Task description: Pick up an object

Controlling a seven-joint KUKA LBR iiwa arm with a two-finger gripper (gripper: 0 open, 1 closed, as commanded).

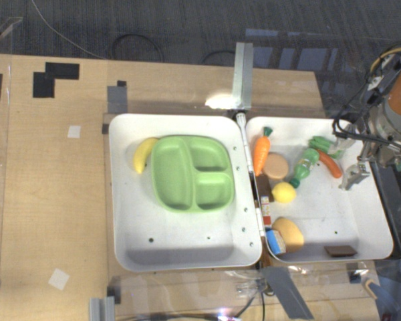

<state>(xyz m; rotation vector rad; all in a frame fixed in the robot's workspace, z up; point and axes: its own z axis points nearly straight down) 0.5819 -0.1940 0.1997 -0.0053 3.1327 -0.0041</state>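
Note:
The right bin (361, 236) holds the loose objects. An orange carrot (261, 154) lies at its left wall beside a tan round piece (277, 166), with a yellow lemon (284, 192) below them. A green bottle (304, 166) lies in the middle, and a green vegetable (320, 143) and a red-orange pepper (331, 164) sit further right. A tan potato (290, 231) and a blue item (274, 241) rest at the front left. My gripper (358, 167) hangs open over the bin's right side, just right of the pepper, with nothing in it.
The left bin (130, 239) holds a green divided plate (190, 172) and a yellow banana (144, 154) at its left. A small brown block (339, 251) lies at the right bin's front edge. A metal divider (250, 179) runs between the bins. Cables hang at the arm's upper right.

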